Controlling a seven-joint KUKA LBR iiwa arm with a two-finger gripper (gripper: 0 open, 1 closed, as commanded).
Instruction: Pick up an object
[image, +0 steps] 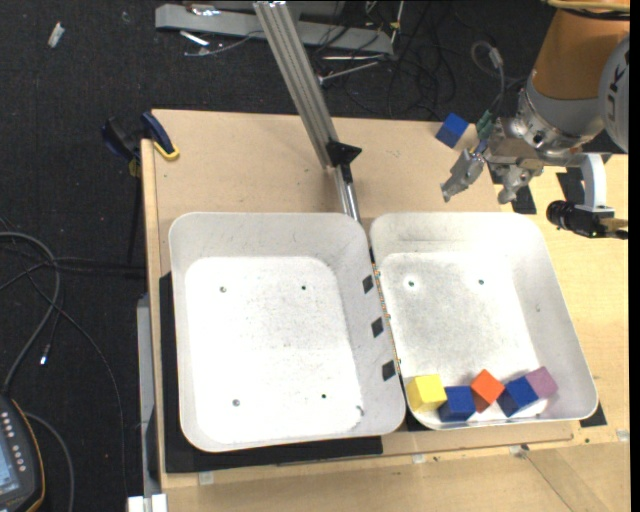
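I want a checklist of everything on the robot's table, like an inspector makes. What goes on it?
Surface: wooden bench bearing left bin and right bin.
Job's things: yellow block, two blue blocks, orange block and purple block crowd the right bin's near edge.
Clutter: another blue block on the bench; clamp at its corner.
Grippers: gripper above the bench, nothing between fingers.
Cables: black cables on the floor.
Surroundings: dark carpet, metal pole.

Claw (490, 185) open, fingers spread, empty.
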